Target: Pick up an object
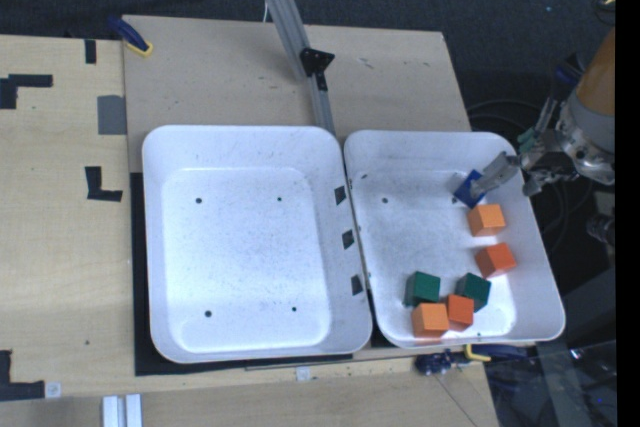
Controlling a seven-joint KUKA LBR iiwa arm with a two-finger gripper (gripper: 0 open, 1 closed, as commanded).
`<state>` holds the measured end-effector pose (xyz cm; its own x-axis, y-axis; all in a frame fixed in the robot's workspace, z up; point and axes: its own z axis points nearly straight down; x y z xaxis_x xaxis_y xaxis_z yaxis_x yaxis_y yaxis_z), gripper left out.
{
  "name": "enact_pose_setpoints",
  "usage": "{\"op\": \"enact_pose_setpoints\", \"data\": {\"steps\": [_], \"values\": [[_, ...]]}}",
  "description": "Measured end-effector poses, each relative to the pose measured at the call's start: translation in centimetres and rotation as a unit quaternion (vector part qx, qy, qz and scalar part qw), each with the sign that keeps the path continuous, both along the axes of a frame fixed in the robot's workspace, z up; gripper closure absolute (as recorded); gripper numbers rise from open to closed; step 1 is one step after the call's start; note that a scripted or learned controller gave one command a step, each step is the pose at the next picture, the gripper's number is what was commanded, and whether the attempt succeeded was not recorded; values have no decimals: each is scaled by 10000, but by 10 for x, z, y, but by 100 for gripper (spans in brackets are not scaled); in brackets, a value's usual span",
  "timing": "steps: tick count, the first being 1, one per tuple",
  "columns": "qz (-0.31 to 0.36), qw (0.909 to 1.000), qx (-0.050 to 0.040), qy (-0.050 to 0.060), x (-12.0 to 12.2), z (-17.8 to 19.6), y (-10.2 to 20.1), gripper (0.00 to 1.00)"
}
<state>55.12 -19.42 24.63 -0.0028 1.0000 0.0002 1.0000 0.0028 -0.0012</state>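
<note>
The right bin (400, 215) holds several small blocks. A blue block (467, 188) lies near its far right side, with an orange block (487, 219) just in front of it and a red-orange block (495, 259) further forward. Two green blocks (423, 287) (474, 290), an orange block (431, 318) and a red-orange block (460, 310) cluster at the front. My gripper (510, 182) hangs over the bin's right rim, open. Its left finger (496, 171) touches the blue block's right side. Nothing sits between the fingers.
The left bin (240, 235) stands beside the right one. A slanted metal pole (285, 5) rises behind the bins. Cables lie off the bench's right edge, and a blue-and-yellow tool (132, 36) rests at the far left.
</note>
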Motion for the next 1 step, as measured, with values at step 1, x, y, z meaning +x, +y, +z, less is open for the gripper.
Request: {"op": "enact_pose_setpoints", "data": {"steps": [1], "values": [[0,10000,0,0,0,0,0,0]]}}
